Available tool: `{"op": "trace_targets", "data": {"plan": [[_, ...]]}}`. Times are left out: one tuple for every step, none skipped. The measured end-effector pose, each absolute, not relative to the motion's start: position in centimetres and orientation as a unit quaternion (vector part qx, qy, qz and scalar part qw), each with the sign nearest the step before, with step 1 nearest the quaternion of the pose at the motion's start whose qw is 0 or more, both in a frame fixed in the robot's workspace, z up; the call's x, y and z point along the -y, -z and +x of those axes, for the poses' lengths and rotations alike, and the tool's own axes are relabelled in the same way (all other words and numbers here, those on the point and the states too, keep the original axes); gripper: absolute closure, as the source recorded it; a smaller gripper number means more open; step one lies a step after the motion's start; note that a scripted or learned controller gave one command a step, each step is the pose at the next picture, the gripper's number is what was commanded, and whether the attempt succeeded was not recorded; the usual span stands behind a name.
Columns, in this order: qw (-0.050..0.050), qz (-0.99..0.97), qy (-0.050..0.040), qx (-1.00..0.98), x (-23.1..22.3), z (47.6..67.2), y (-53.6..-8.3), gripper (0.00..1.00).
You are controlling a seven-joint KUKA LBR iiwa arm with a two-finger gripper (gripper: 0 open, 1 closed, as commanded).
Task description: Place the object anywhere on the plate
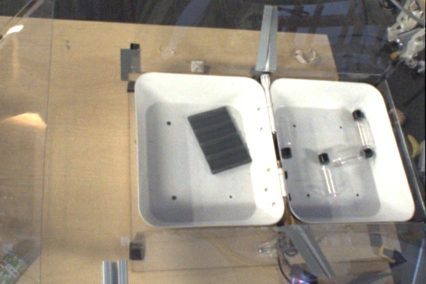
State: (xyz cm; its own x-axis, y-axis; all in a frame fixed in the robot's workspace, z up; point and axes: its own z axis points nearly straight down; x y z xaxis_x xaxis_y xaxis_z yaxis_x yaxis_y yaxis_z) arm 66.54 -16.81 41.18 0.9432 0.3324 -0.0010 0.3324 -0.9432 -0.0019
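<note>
Left bin: dark ribbed plate lies flat near centre, long axis running upper-left to lower-right, nothing on it. Right bin: three clear tubes with black caps — one upright-ish along the right side, one lying crosswise, one below it; the last two touch or nearly so. Arm parked at upper right, well apart from the bins; grip state cannot be told. Nearest tube lies down-left of it; plate further left.
</note>
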Motion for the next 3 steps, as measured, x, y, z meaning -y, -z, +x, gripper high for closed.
{"op": "trace_targets", "data": {"plan": [[0.000,-0.953,0.0013,0.302,19.4,61.6,-41.6,1.00],[0.001,-0.981,-0.0005,0.196,20.3,65.7,-35.4,1.00],[0.001,-0.995,0.0005,0.103,20.4,66.0,-39.8,1.00]]}}
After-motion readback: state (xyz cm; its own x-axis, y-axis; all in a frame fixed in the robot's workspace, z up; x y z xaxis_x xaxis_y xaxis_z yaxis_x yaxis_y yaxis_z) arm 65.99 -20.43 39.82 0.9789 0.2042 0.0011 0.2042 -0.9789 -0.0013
